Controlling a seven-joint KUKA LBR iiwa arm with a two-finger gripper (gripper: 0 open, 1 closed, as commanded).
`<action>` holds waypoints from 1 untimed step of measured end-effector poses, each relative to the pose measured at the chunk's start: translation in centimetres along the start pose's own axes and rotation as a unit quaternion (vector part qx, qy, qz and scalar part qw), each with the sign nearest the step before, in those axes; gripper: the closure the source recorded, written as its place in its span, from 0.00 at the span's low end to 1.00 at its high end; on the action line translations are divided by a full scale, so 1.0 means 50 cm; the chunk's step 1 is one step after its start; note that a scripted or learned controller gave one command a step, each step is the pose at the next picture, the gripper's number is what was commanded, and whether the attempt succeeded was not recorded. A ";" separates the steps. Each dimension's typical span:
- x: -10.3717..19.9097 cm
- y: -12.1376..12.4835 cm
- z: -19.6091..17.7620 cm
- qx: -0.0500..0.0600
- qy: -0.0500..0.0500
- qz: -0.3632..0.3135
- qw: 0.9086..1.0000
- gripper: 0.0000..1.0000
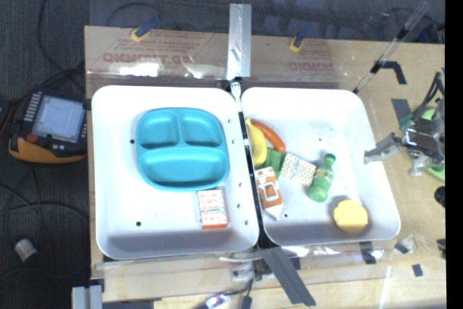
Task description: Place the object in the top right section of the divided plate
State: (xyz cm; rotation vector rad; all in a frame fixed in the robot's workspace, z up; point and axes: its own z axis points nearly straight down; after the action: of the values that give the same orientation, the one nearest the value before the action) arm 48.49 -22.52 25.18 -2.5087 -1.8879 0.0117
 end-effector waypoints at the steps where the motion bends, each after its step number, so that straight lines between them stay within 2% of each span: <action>1: 0.020 -0.006 -0.081 0.000 -0.001 0.182 0.983 0.00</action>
State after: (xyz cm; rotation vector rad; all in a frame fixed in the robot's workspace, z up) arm 48.50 -21.49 29.22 -2.8132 -1.3996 0.0142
